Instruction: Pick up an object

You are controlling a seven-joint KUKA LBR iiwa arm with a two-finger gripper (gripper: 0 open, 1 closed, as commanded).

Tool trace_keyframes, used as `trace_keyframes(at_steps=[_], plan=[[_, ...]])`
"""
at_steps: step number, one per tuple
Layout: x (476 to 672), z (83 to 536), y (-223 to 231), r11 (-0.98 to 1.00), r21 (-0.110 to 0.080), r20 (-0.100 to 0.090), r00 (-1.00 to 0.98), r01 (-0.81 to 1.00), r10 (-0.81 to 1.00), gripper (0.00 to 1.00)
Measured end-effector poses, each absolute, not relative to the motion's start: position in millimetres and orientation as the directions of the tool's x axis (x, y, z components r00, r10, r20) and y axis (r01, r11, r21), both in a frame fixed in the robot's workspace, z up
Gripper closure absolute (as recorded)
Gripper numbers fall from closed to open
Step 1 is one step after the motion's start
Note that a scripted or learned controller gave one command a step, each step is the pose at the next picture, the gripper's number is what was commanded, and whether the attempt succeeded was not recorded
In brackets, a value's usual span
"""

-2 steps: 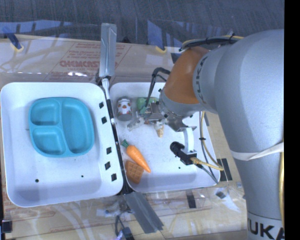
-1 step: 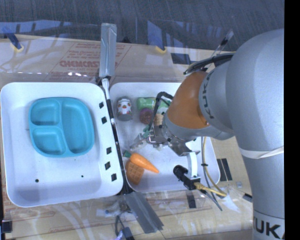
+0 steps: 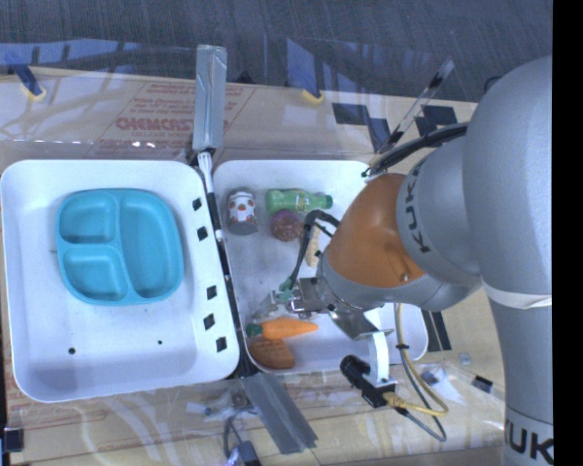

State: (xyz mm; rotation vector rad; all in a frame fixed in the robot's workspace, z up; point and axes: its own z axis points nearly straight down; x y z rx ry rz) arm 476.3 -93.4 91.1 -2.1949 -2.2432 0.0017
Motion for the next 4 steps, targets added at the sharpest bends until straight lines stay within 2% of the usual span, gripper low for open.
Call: trace_keyframes(at_steps=[3,4], plan=[[476.5,91,-104,0.150,0.000,-0.001,-0.150,0.989,0.989,0.00],[477.1,91,-111,0.109,0.003,-0.003,-0.109,0.994,0.994,0.00]])
